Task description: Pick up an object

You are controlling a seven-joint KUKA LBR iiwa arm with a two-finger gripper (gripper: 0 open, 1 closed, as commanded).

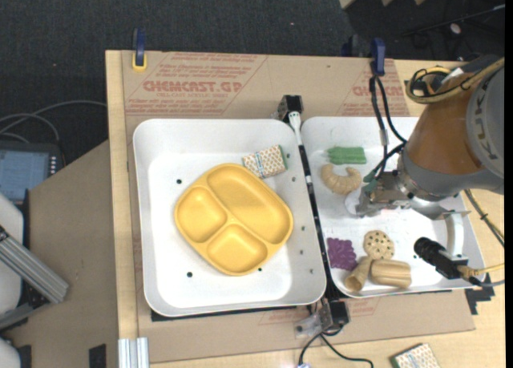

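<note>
Croissant (341,178), tan and curved, lain at ten o'clock in the right bin (401,128), gripper (370,200) lowered just at its four o'clock, jaw state not discernible, flat green block (346,155) at twelve, speckled round cookie (377,242) at five, glossy yellow three-compartment plate (232,218) set centrally in the left bin (160,198).

The yellow divided plate (233,217) looks like smooth, slightly glossy plastic, and both white bins (152,222) have the same smooth plastic sheen. The bench (192,82) under them is matt brown board with red print.
</note>
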